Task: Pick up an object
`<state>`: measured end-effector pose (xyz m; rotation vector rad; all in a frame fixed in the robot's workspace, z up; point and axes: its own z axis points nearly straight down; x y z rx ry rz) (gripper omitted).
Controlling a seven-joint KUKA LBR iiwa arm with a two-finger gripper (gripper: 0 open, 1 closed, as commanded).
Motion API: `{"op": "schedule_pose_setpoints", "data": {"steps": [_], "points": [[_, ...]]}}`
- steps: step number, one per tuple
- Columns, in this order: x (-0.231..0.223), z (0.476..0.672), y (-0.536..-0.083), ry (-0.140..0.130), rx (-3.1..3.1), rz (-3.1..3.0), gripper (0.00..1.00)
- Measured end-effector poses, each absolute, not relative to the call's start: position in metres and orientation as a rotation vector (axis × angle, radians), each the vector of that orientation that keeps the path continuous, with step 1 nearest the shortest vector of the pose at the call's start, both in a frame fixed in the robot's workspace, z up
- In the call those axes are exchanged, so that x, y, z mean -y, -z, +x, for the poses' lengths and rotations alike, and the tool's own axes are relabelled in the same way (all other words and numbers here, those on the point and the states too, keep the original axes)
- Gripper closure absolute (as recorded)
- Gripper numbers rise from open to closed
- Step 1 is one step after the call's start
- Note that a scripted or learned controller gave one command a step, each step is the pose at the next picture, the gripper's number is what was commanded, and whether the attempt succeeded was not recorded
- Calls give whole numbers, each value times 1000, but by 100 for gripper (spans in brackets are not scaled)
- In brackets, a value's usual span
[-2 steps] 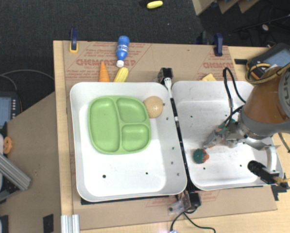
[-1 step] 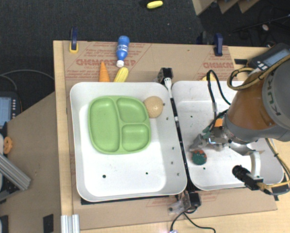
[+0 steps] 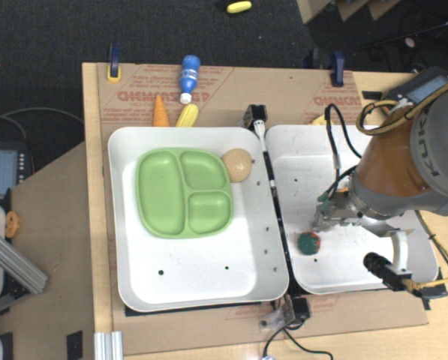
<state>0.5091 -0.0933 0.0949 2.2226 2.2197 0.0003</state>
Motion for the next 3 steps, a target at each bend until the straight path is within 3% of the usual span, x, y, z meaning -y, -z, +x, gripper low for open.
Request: {"op": "schedule_pose_setpoints", "data": {"steps": [1, 2, 3], "points": [[93, 509, -94, 0, -2220, 2224, 0], [93, 501, -84, 2, -2224, 2225, 0], [94, 502, -95, -1, -2218, 2222, 100]]}}
